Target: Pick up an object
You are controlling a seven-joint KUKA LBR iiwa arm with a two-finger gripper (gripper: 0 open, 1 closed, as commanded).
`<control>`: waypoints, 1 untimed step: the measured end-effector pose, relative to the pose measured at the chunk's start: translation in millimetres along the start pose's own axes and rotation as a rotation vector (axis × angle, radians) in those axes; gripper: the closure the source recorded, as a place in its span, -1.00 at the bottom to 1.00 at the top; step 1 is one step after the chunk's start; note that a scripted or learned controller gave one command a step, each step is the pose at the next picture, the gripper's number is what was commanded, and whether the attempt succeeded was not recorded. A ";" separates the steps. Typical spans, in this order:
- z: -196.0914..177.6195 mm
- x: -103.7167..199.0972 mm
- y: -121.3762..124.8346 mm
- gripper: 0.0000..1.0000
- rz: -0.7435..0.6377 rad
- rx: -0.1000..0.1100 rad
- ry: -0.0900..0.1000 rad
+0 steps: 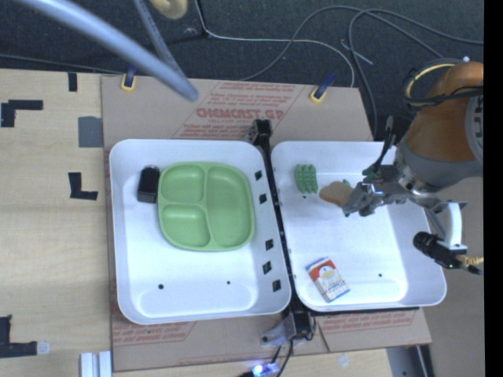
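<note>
Two smooth white plastic bins (126, 234) sit on a matt brown cardboard sheet (236, 108) over a pale wood-look bench (47, 234). In the left bin lies a matt green plastic divided plate (207, 206). At lower right, a small glossy printed packet (327, 279).

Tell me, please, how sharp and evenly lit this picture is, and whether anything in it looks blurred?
Camera view: lighting is soft and even, with faint shadows in the bins; the green tray and the red-and-white packet read fairly clearly; a grey bar crossing the top left is blurred, out of focus; the gripper beside the brown item is dark and soft, its details hard to make out.
</note>
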State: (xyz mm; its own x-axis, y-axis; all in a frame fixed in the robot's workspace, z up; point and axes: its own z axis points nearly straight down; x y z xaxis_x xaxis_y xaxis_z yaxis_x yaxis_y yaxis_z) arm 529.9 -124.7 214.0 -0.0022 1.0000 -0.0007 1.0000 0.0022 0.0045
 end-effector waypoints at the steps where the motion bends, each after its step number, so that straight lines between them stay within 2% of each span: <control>1: -5.4 0.4 0.4 1.00 0.001 0.004 0.001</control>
State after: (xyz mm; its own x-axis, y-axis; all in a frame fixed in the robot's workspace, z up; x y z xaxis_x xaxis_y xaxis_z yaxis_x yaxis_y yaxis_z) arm 530.3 -124.3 219.4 -0.0010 1.0000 0.0000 1.0000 0.0010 0.0003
